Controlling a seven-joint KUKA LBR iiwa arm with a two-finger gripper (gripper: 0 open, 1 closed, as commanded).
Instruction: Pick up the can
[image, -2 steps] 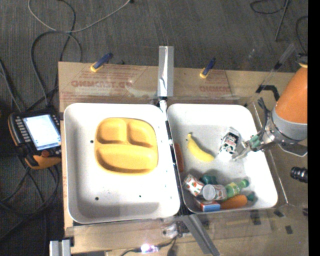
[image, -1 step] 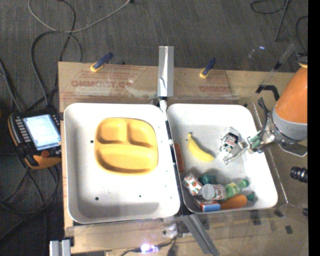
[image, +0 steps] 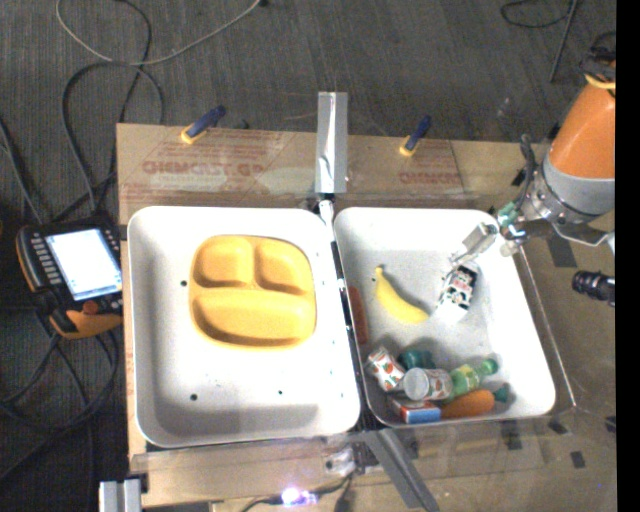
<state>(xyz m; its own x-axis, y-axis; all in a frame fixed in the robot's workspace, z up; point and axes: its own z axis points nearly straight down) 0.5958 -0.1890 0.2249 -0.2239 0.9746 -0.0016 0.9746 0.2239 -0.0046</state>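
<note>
My claw (image: 470, 258) hangs over the right bin (image: 520, 300), up in its far right part, and there's a small patterned can (image: 458, 290) right at my fingertips. It looks pinched between my fingers, which seem clamped on its top end, though the contact is small and hard to read. The can hangs tilted, long axis running from upper right down to lower left, with its lower end towards the banana (image: 397, 300). The print on it is white with dark and red specks; no writing I can read.

Just to its left lies the yellow banana, curved, apart from the can. Nearer the front wall sits a cluster: a second small printed can (image: 385, 368), a teal piece (image: 418, 357), a silver-topped can (image: 428, 384), a green bottle (image: 472, 374), an orange carrot (image: 468, 403), and a red-and-blue packet (image: 420, 411).

Across the divider, the left bin (image: 160, 330) holds a yellow compartment tray (image: 254, 290). A handheld screen (image: 78, 262) sits beyond the bench's left edge.
</note>
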